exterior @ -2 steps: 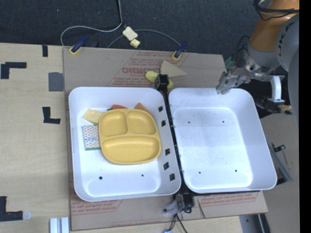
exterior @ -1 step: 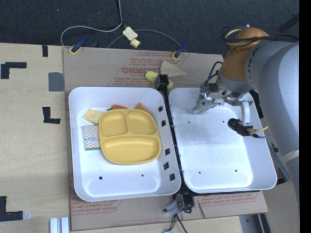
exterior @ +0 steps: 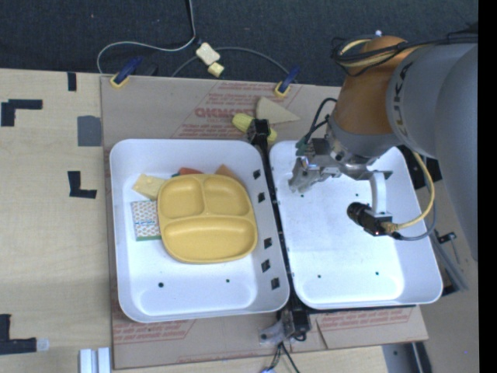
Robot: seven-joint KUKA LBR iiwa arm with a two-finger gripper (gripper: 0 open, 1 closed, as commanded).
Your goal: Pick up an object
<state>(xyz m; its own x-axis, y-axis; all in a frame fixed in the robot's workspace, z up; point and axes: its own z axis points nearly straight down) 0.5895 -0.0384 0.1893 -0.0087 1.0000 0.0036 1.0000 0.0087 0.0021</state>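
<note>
the gripper [exterior: 304, 179] hangs over the back left part of the right bin [exterior: 349, 286], close to the divider between the two bins; whether its fingers are spread or closed i cannot tell from this slanted view, and nothing can be made out between them; directly beneath it there is only white bin floor, so a descent here would likely close on nothing; that is the first risk, caused by the tool sitting on the wrong side of the divider from every candidate.

just beyond the divider, to the gripper's left, lies the left bin [exterior: 128, 286], and in it the yellow divided plate [exterior: 208, 217], the largest thing on offer; it is a rounded, three-compartment tray, smooth and glossy, lying flat with its hollows up; my guess is that it is wide and shallow enough that two fingers could only take it by the rim, and a pinch there may slip or tip it; a low sideways crossing also risks clipping the bin walls.

farther left still, touching or tucked under the plate's edge, sit a small patterned card [exterior: 144, 219] and a pale yellow wedge [exterior: 147, 184]; red and orange bits [exterior: 203, 171] peep out behind the plate; these are thin and partly covered, so a grasp may skate off them or drag the plate instead.
</note>
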